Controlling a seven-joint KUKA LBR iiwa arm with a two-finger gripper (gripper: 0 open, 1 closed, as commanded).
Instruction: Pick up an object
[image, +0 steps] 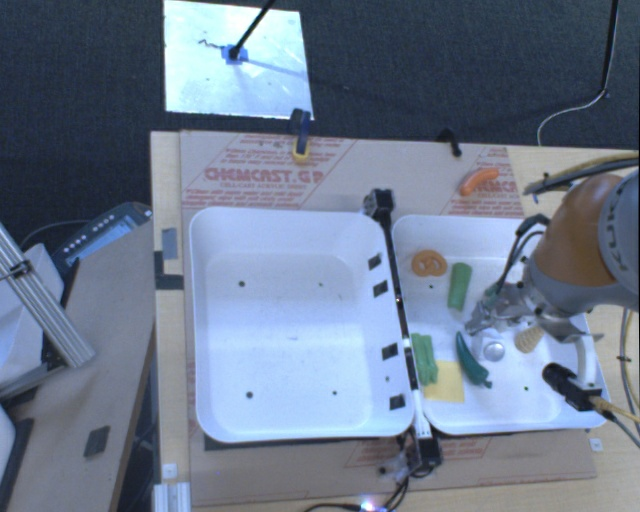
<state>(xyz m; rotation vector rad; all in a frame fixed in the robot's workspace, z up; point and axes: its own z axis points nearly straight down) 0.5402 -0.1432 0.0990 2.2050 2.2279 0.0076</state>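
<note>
The right bin (500, 232) holds several small things. An orange pretzel-shaped piece (430, 263) and a green cylinder (459, 285) lie toward its back left. A green block (425, 358), a flat yellow piece (447, 383) and a dark teal tool-shaped object (472, 360) rest near its front left. My gripper (486, 322) hangs low over the middle of this bin, just above the teal object and a small silver round thing (492, 350). A beige ridged object (527, 340) sits right beside the gripper.
The left bin (290, 330) stands next to the right one, with a black divider (393, 310) between them. An orange object (480, 180) lies on the board behind the right bin. A yellow and black clamp (300, 140) stands at the board's back edge.
</note>
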